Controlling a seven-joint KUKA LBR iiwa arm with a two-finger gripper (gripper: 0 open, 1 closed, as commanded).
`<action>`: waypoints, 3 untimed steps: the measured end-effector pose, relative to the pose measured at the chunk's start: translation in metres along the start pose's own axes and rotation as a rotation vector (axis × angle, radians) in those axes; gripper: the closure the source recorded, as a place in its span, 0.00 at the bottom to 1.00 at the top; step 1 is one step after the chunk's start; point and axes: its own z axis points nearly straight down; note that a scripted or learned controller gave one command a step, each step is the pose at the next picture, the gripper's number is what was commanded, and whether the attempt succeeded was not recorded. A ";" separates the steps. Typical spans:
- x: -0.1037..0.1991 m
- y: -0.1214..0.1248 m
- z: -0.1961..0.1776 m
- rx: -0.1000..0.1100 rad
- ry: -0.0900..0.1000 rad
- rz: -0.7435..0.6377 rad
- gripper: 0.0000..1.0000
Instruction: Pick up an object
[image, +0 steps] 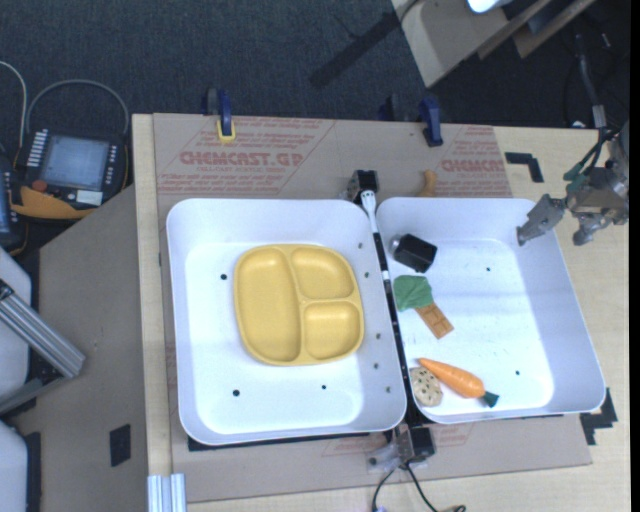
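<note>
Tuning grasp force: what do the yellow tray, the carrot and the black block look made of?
Yellow tray: likely moulded plastic, with a smooth, soft sheen and rounded compartments. Carrot: probably a plastic or rubber toy, uniform orange and slightly glossy. Black block: matte and dark; foam or plastic, can't tell which.

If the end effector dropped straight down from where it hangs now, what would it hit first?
Probably the right bin's far right rim or bare floor just inside it; the end effector hangs over that corner, well away from the carrot. Height is hard to judge from this view.
</note>
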 end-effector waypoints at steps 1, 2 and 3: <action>0.001 0.002 -0.007 -0.013 -0.003 -0.004 0.00; 0.001 0.005 0.056 -0.005 0.000 -0.004 0.00; 0.007 0.001 0.119 -0.004 0.001 -0.003 0.00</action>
